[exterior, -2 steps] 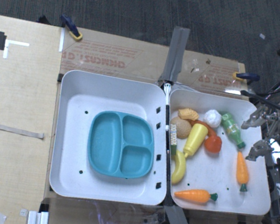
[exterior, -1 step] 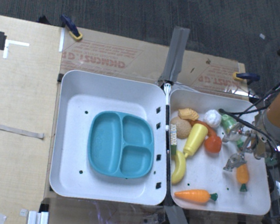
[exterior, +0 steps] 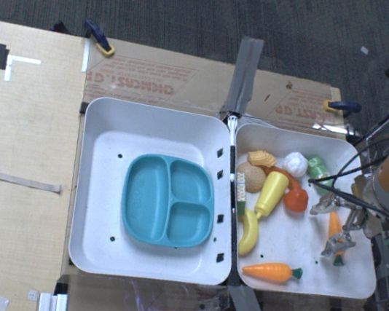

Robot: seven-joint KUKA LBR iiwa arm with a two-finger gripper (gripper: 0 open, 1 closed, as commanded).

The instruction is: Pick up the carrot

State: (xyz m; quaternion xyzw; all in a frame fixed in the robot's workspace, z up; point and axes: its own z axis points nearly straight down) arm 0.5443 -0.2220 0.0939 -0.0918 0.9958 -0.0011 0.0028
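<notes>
The claw (exterior: 337,241) hangs over the right side of the right bin (exterior: 349,288), its metal fingers (exterior: 329,249) pointing down; whether they are spread or pressed together I cannot tell. A small orange piece (exterior: 334,225) lies against it. The carrot (exterior: 271,272) lies on its side below and to the claw's left, near the bin's front wall, apart from it. Further left sit a yellow bottle (exterior: 271,193), a tomato (exterior: 295,198) and a banana (exterior: 247,231). The left bin (exterior: 85,236) holds a teal divided plate (exterior: 169,201).
</notes>
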